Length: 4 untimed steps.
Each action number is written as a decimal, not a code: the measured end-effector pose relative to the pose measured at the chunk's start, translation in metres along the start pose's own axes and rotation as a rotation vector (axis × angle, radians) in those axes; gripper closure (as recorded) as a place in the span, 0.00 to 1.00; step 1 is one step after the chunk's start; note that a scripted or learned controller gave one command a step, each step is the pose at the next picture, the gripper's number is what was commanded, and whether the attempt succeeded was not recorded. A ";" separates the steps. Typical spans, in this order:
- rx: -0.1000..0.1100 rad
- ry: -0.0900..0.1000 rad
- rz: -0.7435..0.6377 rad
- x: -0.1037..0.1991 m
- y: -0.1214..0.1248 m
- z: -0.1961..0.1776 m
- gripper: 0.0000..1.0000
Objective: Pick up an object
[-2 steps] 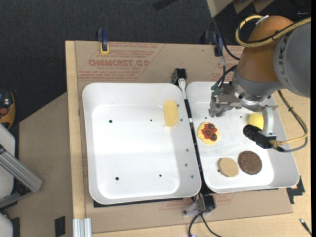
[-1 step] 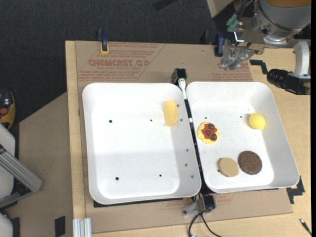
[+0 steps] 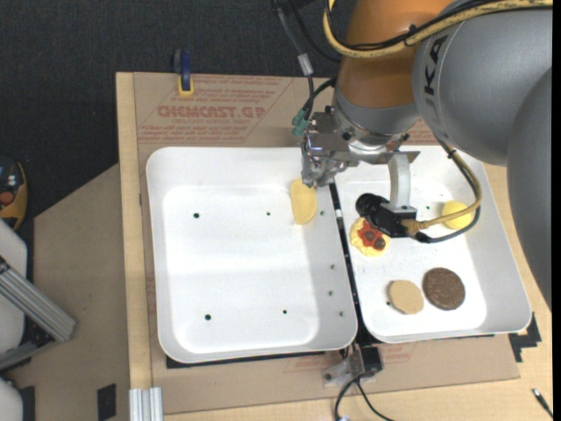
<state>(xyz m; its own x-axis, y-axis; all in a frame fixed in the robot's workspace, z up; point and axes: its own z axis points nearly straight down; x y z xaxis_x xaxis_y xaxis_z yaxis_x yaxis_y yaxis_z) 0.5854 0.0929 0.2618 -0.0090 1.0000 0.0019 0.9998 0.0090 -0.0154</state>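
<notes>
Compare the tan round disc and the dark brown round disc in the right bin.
The tan round disc is lighter and looks slightly smaller; the dark brown round disc is darker and a bit larger. The tan one lies left of and slightly nearer the camera than the brown one. Both are flat, round, and lie in the right white bin, almost touching.

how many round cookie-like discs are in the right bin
2. A tan disc lies near the right bin's front edge, and a dark brown disc sits just right of it. The arm covers the bin's far part, so others may be hidden.
</notes>
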 end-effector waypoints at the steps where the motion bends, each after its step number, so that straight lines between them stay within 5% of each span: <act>1: -0.008 0.001 0.001 0.079 0.011 0.042 1.00; 2: -0.007 -0.001 0.003 0.136 -0.012 0.083 1.00; 3: -0.033 0.005 0.007 0.132 -0.019 -0.080 1.00; 4: -0.009 -0.003 0.010 0.119 -0.063 -0.052 1.00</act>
<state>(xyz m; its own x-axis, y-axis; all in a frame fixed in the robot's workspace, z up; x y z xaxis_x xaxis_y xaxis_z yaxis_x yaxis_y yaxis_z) 0.5219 0.2108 0.3150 0.0014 1.0000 -0.0013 1.0000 -0.0014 -0.0060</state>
